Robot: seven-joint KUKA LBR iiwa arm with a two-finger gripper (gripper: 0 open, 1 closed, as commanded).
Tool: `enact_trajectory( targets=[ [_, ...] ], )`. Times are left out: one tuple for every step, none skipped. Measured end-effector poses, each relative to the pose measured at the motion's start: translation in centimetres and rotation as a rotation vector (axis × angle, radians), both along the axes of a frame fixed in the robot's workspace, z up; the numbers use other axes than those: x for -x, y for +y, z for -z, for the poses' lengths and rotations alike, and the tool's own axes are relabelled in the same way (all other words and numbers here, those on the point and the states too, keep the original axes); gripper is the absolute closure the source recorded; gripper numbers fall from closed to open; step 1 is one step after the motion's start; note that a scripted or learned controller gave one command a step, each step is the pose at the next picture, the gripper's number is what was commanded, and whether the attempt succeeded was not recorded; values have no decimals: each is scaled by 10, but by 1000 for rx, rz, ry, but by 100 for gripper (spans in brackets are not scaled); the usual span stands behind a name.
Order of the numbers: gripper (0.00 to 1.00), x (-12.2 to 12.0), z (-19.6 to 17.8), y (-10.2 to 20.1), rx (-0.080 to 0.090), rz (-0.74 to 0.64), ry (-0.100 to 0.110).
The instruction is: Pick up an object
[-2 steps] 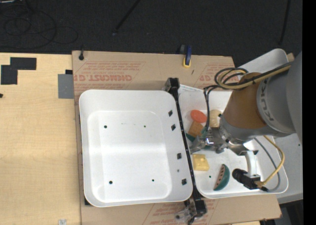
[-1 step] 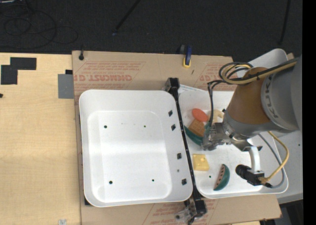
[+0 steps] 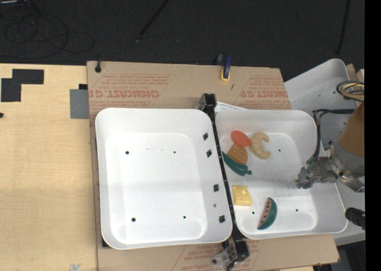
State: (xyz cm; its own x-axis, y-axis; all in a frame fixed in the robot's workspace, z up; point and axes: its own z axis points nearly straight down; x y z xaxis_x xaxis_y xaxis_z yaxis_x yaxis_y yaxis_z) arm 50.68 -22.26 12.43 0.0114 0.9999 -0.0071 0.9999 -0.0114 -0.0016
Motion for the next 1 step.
enact_trajectory(
  targets=[
    [100,-11,11,110,-14,-20,3]
  ],
)
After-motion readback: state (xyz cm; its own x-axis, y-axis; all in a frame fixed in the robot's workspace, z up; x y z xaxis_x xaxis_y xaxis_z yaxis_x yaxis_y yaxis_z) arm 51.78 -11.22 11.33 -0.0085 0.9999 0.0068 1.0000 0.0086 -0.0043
